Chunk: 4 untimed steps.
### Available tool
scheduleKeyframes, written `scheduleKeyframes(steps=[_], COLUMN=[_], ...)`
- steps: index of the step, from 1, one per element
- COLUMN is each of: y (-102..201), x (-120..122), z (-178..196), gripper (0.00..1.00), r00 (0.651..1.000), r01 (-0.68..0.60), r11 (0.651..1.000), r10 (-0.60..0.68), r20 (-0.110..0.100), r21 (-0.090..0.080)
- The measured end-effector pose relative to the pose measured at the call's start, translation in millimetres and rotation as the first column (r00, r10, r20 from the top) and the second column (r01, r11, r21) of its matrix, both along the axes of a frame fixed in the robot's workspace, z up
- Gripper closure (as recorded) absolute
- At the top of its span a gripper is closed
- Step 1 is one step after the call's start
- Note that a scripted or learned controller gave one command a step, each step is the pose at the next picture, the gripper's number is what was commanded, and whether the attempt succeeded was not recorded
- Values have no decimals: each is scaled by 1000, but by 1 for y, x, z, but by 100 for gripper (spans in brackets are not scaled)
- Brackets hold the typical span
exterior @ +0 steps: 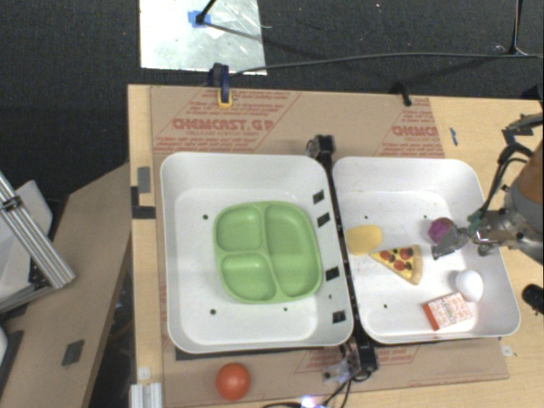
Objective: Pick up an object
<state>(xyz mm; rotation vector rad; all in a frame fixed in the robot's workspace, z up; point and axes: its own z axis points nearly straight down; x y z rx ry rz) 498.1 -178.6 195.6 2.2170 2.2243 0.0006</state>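
Gripper (pixel 445 243) low in right bin (pixel 399 177), beside purple object (pixel 440 228).
Claw state: cannot tell, too small and blurred. Purple object at or touching the tip, above white egg (pixel 469 285), right of pizza slice (pixel 399 262) and yellow piece (pixel 365 239). Advised: centre over purple object, descend square, close firmly, lift straight, avoiding egg and red-and-white carton (pixel 448 312).

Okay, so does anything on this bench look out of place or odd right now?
One thing: an orange-red ball sits on the brown board in front of the left bin, outside both bins. The other loose items lie inside the right bin.
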Motion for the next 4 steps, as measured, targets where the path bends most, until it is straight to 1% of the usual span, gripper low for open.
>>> scheduleKeyframes(steps=[1,2,3,4], y=[5,5,6,11], x=[9,10,13,5], z=[-55,-105,-91,-40], gripper=[0,0,100,100], r00=[1000,1000,1000,1000], r01=[1,2,0,0], r11=[1000,1000,1000,1000], r10=[-1,-2,0,0], r20=[-2,0,6,3], r21=[1,0,2,-1])
